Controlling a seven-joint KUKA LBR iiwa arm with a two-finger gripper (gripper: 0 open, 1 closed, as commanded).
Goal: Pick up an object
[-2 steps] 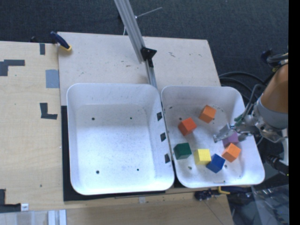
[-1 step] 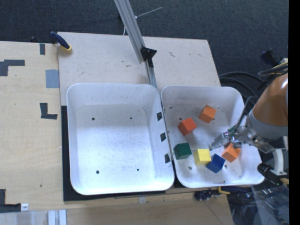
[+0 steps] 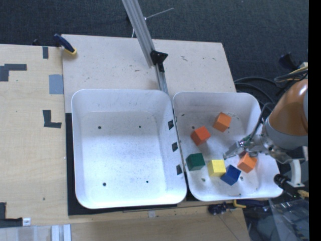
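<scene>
Six small blocks lie in the right bin (image 3: 248,100): three orange, one green (image 3: 195,160), one yellow (image 3: 217,167), one blue (image 3: 230,174). The gripper (image 3: 244,146) hangs just above the orange block (image 3: 247,162) nearest the blue one; whether its fingers are spread or closed cannot be told. The left bin (image 3: 80,102) adjoins.

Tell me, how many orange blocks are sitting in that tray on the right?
3. One orange block lies near the far wall, a redder one sits left of it, and a third lies beside the gripper. The arm could hide more.
</scene>
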